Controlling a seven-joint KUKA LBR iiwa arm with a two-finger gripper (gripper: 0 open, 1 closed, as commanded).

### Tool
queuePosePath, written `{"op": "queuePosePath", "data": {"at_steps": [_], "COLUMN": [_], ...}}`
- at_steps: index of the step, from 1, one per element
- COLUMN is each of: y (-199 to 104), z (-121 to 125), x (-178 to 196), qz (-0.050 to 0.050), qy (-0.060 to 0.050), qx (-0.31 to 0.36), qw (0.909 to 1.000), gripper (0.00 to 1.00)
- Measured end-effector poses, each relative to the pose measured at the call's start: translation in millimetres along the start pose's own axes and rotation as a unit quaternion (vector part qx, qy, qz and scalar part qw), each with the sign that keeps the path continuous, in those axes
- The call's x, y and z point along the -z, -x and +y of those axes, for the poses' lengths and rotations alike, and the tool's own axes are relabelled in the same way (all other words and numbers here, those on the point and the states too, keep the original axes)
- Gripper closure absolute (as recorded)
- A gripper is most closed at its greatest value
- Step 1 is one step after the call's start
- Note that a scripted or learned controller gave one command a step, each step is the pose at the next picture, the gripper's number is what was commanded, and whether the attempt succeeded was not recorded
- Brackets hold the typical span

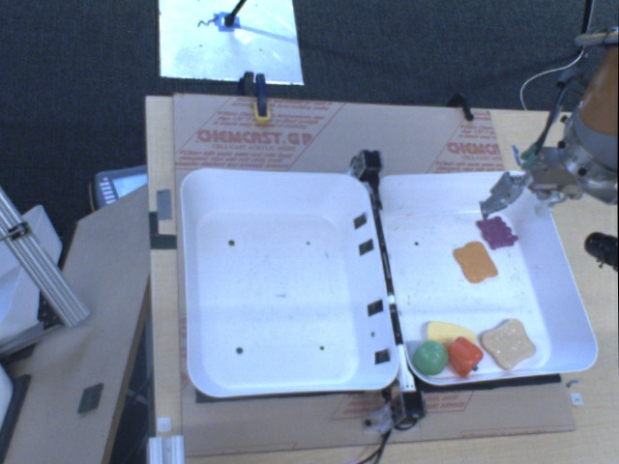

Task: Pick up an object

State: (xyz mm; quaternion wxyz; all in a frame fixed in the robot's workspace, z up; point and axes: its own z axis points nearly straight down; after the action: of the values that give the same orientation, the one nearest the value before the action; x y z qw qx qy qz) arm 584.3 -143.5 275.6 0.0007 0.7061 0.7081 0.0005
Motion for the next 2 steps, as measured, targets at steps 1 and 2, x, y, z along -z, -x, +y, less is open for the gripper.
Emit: {"op": "queuePosePath", "data": {"at_steps": [1, 2], "y": [0, -18], "z": [1, -30], "x": [11, 268], "qz": [0.0, -0.002], "qy": [0.002, 0.008], "qx": [0.002, 0.002], "qw": [1.0, 1.0], "gripper": [1.0, 1.0]}}
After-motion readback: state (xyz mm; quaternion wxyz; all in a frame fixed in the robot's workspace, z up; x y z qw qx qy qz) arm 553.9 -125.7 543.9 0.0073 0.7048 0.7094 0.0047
